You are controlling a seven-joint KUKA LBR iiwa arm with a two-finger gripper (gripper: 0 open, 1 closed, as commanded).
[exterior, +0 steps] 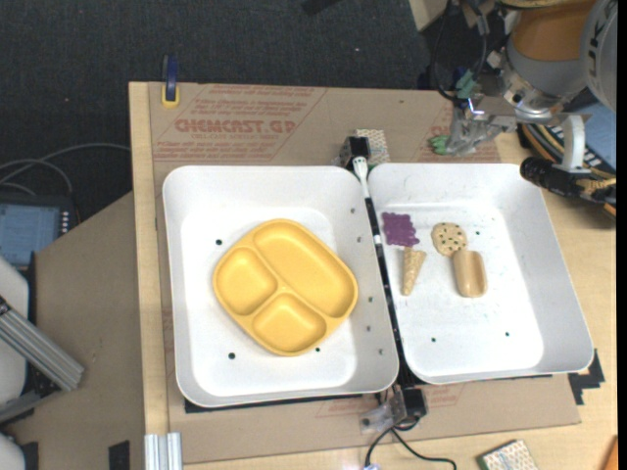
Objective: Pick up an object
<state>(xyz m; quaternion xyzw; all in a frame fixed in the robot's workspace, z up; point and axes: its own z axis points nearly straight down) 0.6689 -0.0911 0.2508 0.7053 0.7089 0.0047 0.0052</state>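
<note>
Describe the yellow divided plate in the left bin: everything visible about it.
The yellow plate is a rounded, glossy, plastic-looking dish with three compartments: one large along the upper right, two smaller ones at left and bottom. It lies flat and right side up, turned at a diagonal, near the middle of the left bin. Its compartments hold nothing, and only the bin floor touches it.

Showing plain white across the left bin point(186, 262) and the right bin point(549, 292), with small black dots speckling both floors. Glowing solid yellow on the divided plate point(284, 287), deep purple on the toy grape bunch point(399, 229), pale tan on the cone point(412, 269), tan with dark chips on the cookie point(449, 237), and golden brown on the bread roll point(471, 273). Wearing grey with an orange band on the arm point(558, 27), and carrying red lettering on the brown cardboard sheet point(245, 125).
</note>
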